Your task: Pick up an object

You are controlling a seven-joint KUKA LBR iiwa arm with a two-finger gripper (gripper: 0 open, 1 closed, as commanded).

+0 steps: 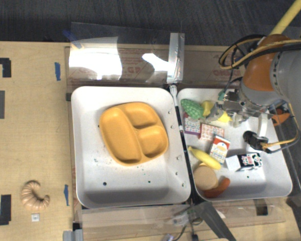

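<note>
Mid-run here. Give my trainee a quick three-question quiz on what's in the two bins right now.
1. True or false: the yellow divided tray lies in the right bin.
2. Which bin is the claw over?
3. What lies on the bench outside the bins? A) banana B) croissant C) green toy

Key: 1 false, it lies in the left bin. 2 the right bin. 3 B, the croissant; the banana and green toy are in the right bin.

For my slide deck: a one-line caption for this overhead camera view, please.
Gripper over the cluttered right bin; yellow divided tray in the left bin.
</note>
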